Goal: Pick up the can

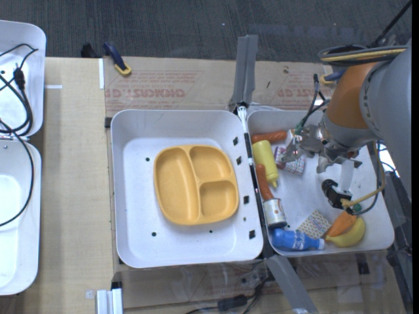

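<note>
Two white bins on the counter [72,175]

A yellow divided plate [196,183] lies in the left bin [131,195]; the can [273,212] lies in the right bin [376,237].

Small cylindrical metal can [273,212], brown-and-white label; on its side; right bin, against left wall; blue bottle just below.

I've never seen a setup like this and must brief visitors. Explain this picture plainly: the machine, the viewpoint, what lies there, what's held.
One camera looks down at a slant on a bench with two white bins. The grey arm with an orange band reaches in from the right; its tool hangs over the right bin. The left bin holds a yellow divided plate. The right one holds a yellow bottle, a small can, a blue bottle, a banana and other items. I see nothing clearly held.
</note>
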`<state>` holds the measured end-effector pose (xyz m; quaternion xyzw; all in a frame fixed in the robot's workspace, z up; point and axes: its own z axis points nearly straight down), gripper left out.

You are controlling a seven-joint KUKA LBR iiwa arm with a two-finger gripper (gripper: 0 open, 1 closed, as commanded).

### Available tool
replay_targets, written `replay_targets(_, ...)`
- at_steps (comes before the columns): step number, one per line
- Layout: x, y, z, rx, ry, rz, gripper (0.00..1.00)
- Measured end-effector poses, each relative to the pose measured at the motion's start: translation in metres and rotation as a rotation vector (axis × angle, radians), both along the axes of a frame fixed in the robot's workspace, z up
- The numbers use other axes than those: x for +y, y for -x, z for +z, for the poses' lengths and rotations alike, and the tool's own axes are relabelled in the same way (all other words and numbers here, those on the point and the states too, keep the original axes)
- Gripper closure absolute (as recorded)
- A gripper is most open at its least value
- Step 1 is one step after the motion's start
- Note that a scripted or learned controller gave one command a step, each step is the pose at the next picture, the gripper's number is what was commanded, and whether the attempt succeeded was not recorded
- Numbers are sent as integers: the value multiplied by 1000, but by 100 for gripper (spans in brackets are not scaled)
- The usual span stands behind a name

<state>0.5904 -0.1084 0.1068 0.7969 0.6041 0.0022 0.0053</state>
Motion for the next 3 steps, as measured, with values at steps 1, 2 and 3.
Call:
replay_targets(1,-57,-20,-9,1,-3,55,0)
replay_targets(2,4,-48,5,10,-4,128,0)
replay_targets(3,3,-48,14,12,-1,130,100)
